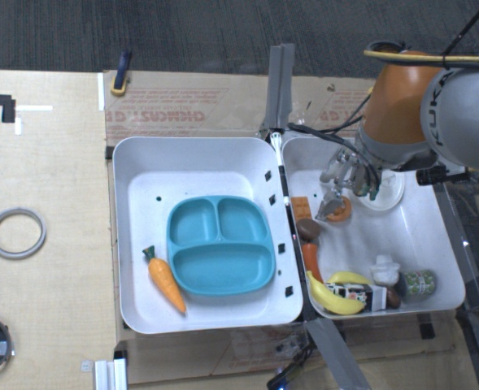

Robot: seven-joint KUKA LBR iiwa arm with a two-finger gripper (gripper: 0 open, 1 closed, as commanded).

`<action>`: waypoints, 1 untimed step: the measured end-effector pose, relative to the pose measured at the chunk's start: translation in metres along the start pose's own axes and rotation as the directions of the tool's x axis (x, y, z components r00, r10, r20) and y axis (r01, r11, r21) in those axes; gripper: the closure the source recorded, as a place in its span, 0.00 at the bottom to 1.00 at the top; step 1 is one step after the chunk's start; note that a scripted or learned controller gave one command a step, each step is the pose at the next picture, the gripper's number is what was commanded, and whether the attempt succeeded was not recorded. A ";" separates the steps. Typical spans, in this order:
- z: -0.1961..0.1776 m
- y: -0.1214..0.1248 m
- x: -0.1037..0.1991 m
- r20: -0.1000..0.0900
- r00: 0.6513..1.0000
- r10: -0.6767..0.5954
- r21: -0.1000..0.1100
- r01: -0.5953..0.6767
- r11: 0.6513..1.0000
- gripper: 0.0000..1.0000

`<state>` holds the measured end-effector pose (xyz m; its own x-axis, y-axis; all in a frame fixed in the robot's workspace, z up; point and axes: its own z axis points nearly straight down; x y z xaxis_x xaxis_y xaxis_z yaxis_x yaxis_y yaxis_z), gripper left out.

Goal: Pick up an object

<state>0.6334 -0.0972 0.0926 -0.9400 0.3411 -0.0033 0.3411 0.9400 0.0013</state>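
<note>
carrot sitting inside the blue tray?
No, the carrot lies on the left bin's floor beside the blue tray, at its lower-left corner.

A small orange round object sits in the right bin, near its left wall and directly under the gripper, whose fingertips reach down at it; whether it is gripped cannot be told.

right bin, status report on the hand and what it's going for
Hand low in right bin, over small orange item; grasp unconfirmed. Brown piece and orange block crowd its left. Banana sits nearer front.
</note>
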 end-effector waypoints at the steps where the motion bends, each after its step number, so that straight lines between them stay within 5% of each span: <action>1: -0.011 0.000 -0.002 0.006 1.000 -0.002 0.000 0.002 1.000 1.00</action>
<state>0.6352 -0.0974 0.1036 -0.9406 0.3392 -0.0096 0.3393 0.9407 0.0010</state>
